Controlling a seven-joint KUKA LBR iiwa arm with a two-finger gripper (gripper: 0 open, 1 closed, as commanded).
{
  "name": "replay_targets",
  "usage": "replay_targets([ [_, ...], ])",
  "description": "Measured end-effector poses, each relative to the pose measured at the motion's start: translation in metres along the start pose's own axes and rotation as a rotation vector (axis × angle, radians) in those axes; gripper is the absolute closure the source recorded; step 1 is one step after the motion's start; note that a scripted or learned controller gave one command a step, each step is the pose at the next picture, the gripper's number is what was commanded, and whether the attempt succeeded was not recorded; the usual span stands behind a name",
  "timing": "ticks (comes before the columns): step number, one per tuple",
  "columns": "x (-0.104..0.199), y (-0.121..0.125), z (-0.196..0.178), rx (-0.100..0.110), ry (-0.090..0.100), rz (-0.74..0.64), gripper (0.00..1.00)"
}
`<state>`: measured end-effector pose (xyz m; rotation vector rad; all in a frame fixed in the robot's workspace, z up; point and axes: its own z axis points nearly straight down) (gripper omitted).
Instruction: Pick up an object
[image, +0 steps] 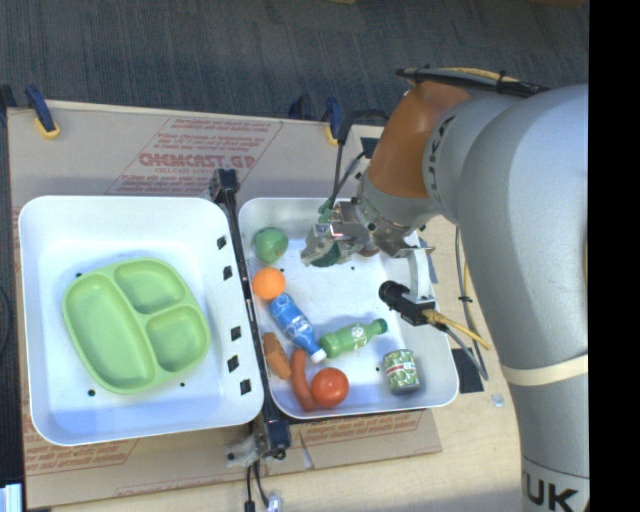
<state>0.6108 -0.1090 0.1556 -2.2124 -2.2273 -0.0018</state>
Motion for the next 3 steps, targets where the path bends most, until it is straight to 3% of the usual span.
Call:
replay_targets([
  [1, 0.05, 0.017, -0.071, -0.002, -0.001, -0.001, 1.0],
  [2, 0.107, 0.028, -0.036, 0.004, -0.002, -0.001, 1.0],
  [3, 0.151, 0.01, -0.035, 0.005, -0.002, -0.001, 1.0],
])
